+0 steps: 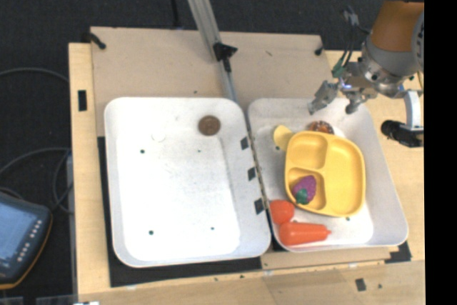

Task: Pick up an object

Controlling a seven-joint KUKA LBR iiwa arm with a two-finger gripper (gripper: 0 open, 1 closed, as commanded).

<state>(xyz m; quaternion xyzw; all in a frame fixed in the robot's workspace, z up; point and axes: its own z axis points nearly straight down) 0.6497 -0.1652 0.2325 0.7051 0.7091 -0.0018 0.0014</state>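
- My jaws [334,101] sit apart, nothing between them, above the right bin's [385,218] far edge.
- Yellow divided plate [335,168] in that bin, purple item [305,189] in its compartment.
- Orange carrot [303,232] near the front.
- Brown disc [208,126] in the left bin [171,225].

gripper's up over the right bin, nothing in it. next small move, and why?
Probably lower straight down toward the small brown object at the far edge of the yellow divided plate. The gripper hangs open just above it with nothing between its fingers, so that is the nearest target. The carrot and the brown disc in the left bin lie much farther off.
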